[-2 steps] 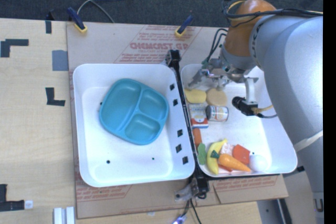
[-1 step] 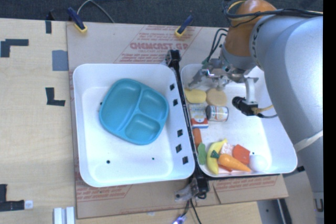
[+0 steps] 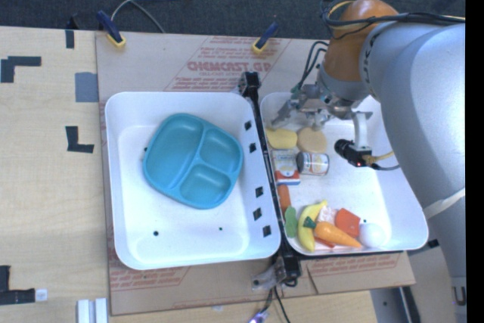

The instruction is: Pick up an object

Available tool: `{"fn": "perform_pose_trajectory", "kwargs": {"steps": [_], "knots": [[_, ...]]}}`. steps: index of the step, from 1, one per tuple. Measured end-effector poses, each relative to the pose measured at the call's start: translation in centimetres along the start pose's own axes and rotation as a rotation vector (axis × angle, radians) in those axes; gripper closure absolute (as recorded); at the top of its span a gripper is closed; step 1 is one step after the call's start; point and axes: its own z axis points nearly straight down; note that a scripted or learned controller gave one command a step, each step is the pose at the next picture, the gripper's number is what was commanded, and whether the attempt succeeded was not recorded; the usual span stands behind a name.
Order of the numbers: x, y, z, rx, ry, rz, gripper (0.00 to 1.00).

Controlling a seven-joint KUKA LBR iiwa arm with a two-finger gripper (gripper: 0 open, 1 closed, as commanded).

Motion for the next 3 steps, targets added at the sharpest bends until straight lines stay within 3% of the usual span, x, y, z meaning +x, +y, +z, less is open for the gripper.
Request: {"fn": "perform_pose_trajectory", "kwargs": {"steps": [1,2,3], "knots": [[-0.1,-0.3,0.0,-0.005,0.002,-0.002,0.0],[0.0,-2.3,-0.1,-0.007,0.0,0.0,0.0],[0.0,-0.5,0.7,0.013,0.007,0.0,0.0]]}}
